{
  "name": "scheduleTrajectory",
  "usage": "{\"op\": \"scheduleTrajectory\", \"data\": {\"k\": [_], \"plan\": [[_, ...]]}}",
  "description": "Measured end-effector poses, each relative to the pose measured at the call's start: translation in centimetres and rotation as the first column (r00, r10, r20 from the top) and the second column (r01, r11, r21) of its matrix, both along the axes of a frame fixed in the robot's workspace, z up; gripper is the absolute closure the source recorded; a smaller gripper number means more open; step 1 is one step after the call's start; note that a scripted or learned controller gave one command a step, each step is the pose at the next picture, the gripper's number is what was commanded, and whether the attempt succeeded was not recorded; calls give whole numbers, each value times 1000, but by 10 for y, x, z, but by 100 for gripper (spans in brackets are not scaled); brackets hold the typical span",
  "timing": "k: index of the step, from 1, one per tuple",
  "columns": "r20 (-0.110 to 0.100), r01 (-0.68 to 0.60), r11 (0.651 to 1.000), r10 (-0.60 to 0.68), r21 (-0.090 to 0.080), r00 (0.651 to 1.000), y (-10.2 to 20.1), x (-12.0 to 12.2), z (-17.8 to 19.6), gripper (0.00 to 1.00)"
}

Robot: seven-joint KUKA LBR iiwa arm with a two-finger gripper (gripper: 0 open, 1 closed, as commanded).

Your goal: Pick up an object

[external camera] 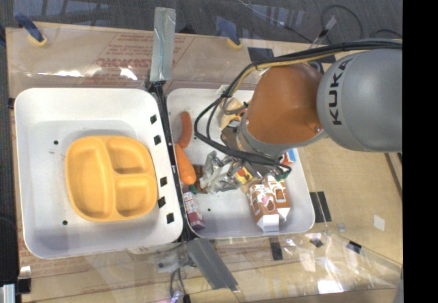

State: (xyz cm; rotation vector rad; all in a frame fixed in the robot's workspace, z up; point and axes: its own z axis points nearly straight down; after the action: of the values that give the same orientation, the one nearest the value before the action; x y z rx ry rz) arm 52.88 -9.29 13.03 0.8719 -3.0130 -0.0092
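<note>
Reaching in from the right, I hang over the right bin (301,216), my grey arm (366,100) and orange band (284,107) covering much of its upper half. Black cables (226,100) loop off my wrist and arc across the bin's top left part.

Below me the bin is crowded. A sausage (185,128) lies along the left wall near the top, and just under it a carrot (185,165) runs down the same wall, nearly end to end with the sausage. Further down that wall, by the bottom left corner, sits a small dark bottle (193,211). In the lower right part of the bin a brown and white carton (268,204) lies tilted, its white end towards the bottom edge. Between the carrot and the carton is a shiny crumpled object (217,173), and something small with yellow and red on it, too jumbled to name, is just beside it.

My gripper (229,166) comes down under the band, right over that shiny clutter in the middle of the bin. I cannot tell how it stands, nor whether it has anything: the metal parts and the crumpled piece blur together.

The left bin (34,158) holds a yellow divided tray (109,177), lying flat near its centre, well apart from me. A strip of grey tape (162,45) runs up from the divider between the bins.
</note>
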Motion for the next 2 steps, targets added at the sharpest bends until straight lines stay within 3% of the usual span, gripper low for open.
{"op": "scheduleTrajectory", "data": {"k": [1,2], "plan": [[6,-402,916,402,-3,916,-47,30,9,100],[6,-445,895,445,-4,895,-109,61,30,100]]}}
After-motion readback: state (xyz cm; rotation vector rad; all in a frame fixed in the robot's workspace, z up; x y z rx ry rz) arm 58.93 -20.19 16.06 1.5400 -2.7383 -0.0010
